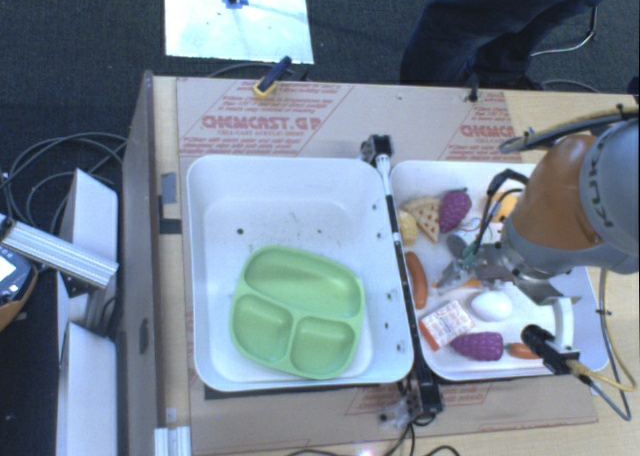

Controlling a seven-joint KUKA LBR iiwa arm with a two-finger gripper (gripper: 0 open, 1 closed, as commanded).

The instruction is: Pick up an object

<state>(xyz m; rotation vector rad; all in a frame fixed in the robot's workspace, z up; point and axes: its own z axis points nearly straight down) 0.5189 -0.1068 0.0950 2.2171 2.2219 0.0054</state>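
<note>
Tool [462,266] over right bin [590,344], grip unclear; white egg [490,305] smooth, oval.

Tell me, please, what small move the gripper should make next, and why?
Probably a short descent straight down. The two-finger gripper hangs low in the right-hand white bin, amid toy foods, with the white egg-shaped object just beside it and the orange sausage-shaped piece on its other side. No item shows between its fingers, so nothing appears picked yet.
</note>
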